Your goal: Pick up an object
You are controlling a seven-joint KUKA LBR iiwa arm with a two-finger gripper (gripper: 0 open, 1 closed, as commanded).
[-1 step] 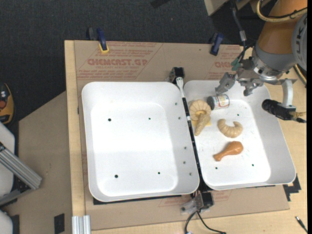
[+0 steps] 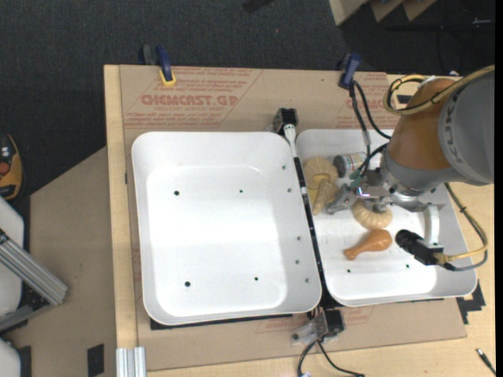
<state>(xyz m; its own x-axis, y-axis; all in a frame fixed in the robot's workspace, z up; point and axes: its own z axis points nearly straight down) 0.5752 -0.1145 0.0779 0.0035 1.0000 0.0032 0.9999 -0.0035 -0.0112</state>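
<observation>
My gripper [image 2: 351, 188] hangs low in the right bin [image 2: 393, 285], at its upper middle, below the grey arm with the orange band [image 2: 420, 136]. A beige lumpy object [image 2: 318, 179] lies just left of the gripper, against the bin's left wall. A cream curved object [image 2: 369, 215] sits directly under the wrist, partly hidden by it. An orange drumstick-shaped toy [image 2: 369, 244] lies on the bin floor, a little below the gripper and apart from it. Nothing visibly sits in the gripper's grasp.
The left bin [image 2: 220, 289] lies beside the right one, and a black divider [image 2: 302, 210] runs between them. A black connector with cable [image 2: 416, 246] sticks out from the arm over the right bin. Blue clamps [image 2: 165, 63] hold the board at the back.
</observation>
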